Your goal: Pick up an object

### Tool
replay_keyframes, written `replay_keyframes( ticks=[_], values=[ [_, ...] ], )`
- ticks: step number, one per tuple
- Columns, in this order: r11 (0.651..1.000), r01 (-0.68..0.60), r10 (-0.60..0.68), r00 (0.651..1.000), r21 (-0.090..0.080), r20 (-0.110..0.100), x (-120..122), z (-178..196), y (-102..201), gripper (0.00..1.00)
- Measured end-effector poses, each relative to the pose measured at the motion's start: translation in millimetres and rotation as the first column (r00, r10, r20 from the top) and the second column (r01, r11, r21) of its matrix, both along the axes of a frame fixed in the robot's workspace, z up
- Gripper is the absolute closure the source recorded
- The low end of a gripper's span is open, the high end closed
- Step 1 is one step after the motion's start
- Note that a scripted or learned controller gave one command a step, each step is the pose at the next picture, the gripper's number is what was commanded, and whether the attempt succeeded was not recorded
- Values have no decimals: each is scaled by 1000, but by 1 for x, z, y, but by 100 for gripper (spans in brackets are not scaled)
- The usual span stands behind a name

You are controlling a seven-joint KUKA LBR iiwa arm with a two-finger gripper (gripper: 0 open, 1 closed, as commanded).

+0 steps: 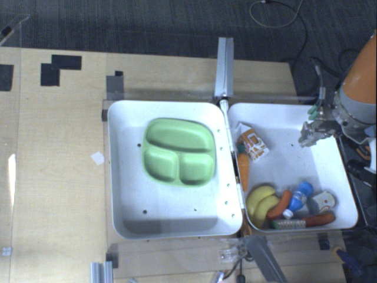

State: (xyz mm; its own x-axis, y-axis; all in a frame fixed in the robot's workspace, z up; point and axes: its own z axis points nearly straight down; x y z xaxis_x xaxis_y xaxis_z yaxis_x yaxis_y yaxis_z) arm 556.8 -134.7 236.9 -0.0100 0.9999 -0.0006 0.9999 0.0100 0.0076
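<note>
**Arm poised over the right bin, nothing lifted yet**

From my remote seat I see the bench carrying two white bins side by side. The left bin holds one green divided tray, sitting slightly toward its far half. The right bin has all the small things, crowded along its left wall and near edge.

The grey arm, with its orange band, reaches in from the right, and its gripper hangs above the bin's far right part, over bare white floor. I cannot tell how far apart its fingers stand; I see nothing between them.

Candidates for the pick, by size: two yellow bananas near the front left corner, a carrot along the left wall, a snack packet just beyond it, a red sausage-like piece at the front edge, a small blue bottle and a grey-and-white item beside it.

By my judgement the task has barely begun: no object chosen, the gripper well apart from the pile. Descent, closing and lifting all remain.
</note>
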Motion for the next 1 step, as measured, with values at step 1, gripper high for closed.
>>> replay_keyframes(
  ticks=[1],
  values=[
    [987, 160, -160, 987, 0, -1, -35, 90, -2, 100]
  ],
)
